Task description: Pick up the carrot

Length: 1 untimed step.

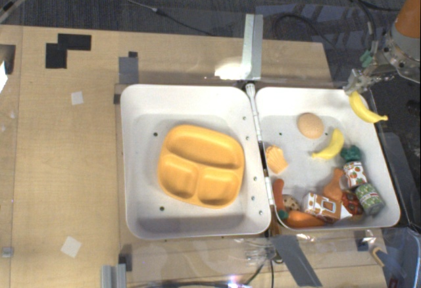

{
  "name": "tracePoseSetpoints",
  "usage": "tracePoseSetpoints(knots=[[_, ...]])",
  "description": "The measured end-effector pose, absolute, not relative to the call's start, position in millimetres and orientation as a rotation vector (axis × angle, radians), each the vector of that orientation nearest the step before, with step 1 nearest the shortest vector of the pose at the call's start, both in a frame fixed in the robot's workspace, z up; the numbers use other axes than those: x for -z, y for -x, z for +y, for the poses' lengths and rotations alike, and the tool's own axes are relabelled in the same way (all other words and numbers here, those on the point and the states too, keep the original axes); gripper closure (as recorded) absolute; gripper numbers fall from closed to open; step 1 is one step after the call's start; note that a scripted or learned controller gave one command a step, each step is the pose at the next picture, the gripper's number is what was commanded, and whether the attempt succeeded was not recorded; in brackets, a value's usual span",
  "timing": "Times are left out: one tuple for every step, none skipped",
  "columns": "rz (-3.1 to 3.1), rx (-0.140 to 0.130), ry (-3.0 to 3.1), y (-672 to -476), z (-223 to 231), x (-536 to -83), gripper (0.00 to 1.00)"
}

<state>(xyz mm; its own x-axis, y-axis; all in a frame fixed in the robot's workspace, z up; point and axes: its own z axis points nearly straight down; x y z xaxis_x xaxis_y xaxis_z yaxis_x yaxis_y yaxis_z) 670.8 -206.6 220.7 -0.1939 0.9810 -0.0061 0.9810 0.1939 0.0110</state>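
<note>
The carrot (304, 218) is an orange, tapered piece lying along the front wall of the right bin (293, 104), beside a small white carton (320, 204). My gripper (358, 81) is at the bin's far right corner, well away from the carrot and above the rim. A yellow banana (366, 109) sits or hangs just beneath it, touching or nearly touching its tip. I cannot tell whether the banana is held.
The right bin also holds a second banana (331, 146), a tan egg (310, 125), an orange wedge (276, 160), a red sausage (279, 192) and small cans and boxes (360, 187). The left bin (141, 116) bears a yellow divided plate (199, 165).
</note>
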Motion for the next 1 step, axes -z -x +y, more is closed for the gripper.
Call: tracePoseSetpoints(knots=[[2.337, -0.004, -2.093, -670.2, -204.6, -183.8, 1.0]])
